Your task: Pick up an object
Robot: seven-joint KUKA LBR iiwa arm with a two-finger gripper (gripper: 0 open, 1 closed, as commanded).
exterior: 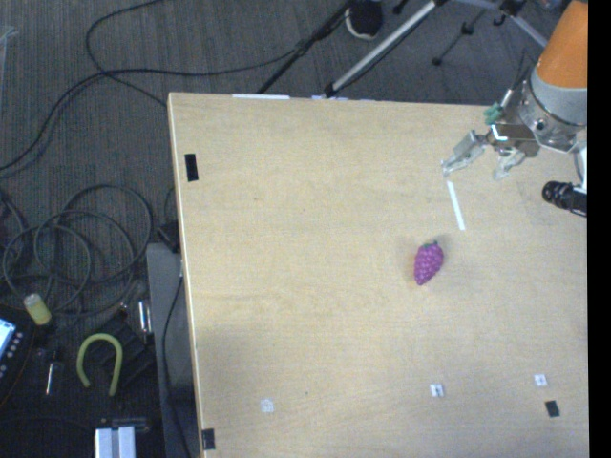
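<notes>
Camera view, looking down at a slant on a pale wooden bench top (315,256) that spans the middle and right of the frame. Upper right: grey arm with orange band (565,41) reaching in, gripper (484,160) pointing toward the left, its two fingers spread apart with nothing between them. Just below the gripper, a thin white stick (456,206) lying flat on the board, slanted. Lower still, right of centre: a small purple grape-like object (429,262), resting on the board, apart from the stick and well apart from the gripper. Near the board's upper left edge, a black tape mark (191,167); small markers near the lower right. Left of the bench, dark carpet with looping black cables (76,246), and at lower left a yellow-green U-shaped item (98,356).
</notes>
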